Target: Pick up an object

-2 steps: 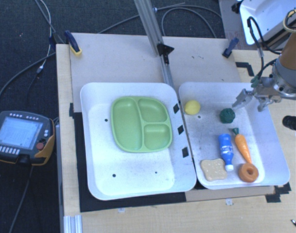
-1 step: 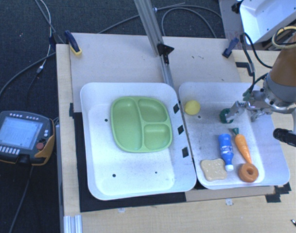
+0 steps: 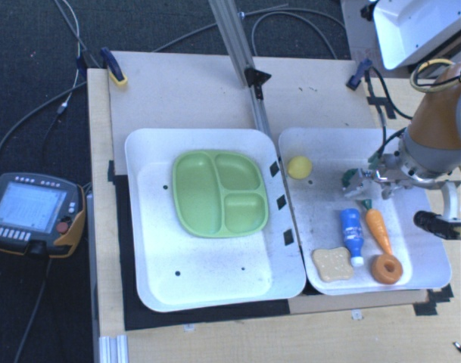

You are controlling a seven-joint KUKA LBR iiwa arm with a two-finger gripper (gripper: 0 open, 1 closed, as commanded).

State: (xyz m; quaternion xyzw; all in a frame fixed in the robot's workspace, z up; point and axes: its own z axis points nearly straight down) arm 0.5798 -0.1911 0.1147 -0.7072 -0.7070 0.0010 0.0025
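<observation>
Risk: the gripper [image 3: 364, 190] hangs low over the right white bin [image 3: 321, 148], just above the blue plastic bottle with a white cap [image 3: 352, 235] and the orange toy carrot [image 3: 378, 229]. The two lie side by side and almost touch, so a descent between them could nudge both and grasp neither.
Risk, second: the round tan doughnut [image 3: 387, 268] sits at the carrot's lower end and the beige toast slice [image 3: 332, 264] by the bottle cap; a push on either long item may shove these toward the bin wall.
Arm pose: the grey arm with an orange band [image 3: 436, 123] reaches in from the right, wrist bent down over the bin's upper right part.
Hand state: cannot tell; the tips are a small blurred cluster.
Other candidates: yellow ball [image 3: 299, 167] near the bin's left wall, well apart from the gripper.
Left bin [image 3: 151, 278]: holds a green divided plate [image 3: 219, 193].
</observation>
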